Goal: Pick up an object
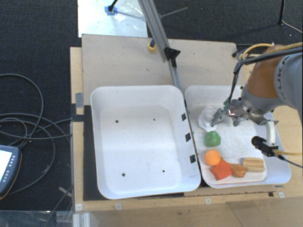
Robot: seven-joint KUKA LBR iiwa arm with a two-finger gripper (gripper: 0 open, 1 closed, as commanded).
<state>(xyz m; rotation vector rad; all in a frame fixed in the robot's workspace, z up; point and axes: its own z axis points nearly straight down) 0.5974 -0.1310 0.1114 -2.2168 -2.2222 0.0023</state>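
From above, the counter (pixel 123 60) carries two shallow white bins side by side. The left bin (pixel 102 174) shows four small dark dots on its floor. The right bin (pixel 279 174) holds the objects, six that can be counted: one clear crumpled plastic piece (pixel 206 117) at its far left, one green round object (pixel 212 138) just near of that, one orange ball (pixel 212 157) nearer again, one red block (pixel 220 170) touching the ball's near side, one small orange-brown piece (pixel 238 171) just right of the block, and one tan bun-like piece (pixel 253 164) further right. The gripper (pixel 223 117) sits low in the right bin, beside the clear plastic piece; whether its fingers are apart or together cannot be told. One grey arm (pixel 284 79) reaches in from the right.
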